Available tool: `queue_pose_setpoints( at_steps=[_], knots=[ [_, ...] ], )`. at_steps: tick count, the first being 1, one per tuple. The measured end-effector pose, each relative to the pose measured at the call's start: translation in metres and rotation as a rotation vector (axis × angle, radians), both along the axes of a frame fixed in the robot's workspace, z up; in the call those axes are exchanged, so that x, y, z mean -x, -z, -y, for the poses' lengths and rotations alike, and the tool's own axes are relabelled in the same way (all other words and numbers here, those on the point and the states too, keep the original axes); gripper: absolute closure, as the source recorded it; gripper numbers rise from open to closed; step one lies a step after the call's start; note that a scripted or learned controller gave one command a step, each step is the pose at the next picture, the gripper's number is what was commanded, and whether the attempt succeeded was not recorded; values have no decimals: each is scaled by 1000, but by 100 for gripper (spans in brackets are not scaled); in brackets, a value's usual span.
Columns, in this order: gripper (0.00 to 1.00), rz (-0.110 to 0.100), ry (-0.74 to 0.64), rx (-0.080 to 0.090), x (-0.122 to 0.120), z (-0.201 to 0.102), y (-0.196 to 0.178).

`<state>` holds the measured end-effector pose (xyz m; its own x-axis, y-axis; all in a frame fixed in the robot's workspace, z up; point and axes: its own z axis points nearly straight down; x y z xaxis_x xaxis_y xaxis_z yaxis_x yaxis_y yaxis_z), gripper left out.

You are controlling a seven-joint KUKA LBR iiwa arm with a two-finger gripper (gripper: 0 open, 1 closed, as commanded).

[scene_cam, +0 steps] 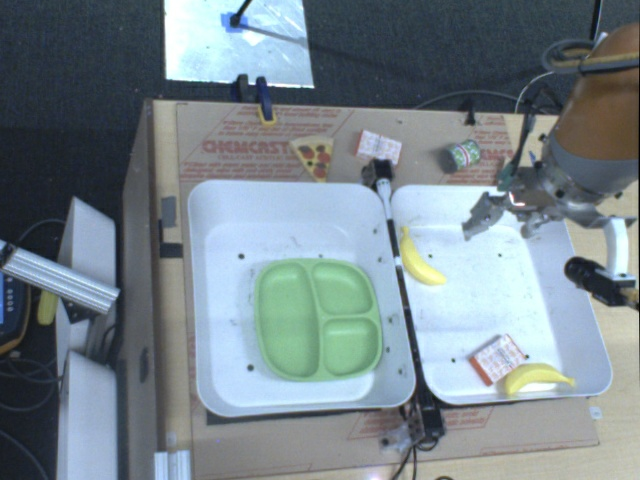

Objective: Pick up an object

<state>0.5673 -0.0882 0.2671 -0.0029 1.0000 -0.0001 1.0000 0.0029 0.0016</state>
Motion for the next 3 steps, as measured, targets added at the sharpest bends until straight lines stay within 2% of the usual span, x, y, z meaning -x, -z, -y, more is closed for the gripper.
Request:
queue_pose_setpoints(
  at_steps=[1, 2, 3],
  knots=[
    [0, -3, 2, 0, -46, 17, 98],
    [0, -3, 2, 0, -14, 42, 181],
    [0, 3, 0, 2, -102, 118, 165]
  ],
)
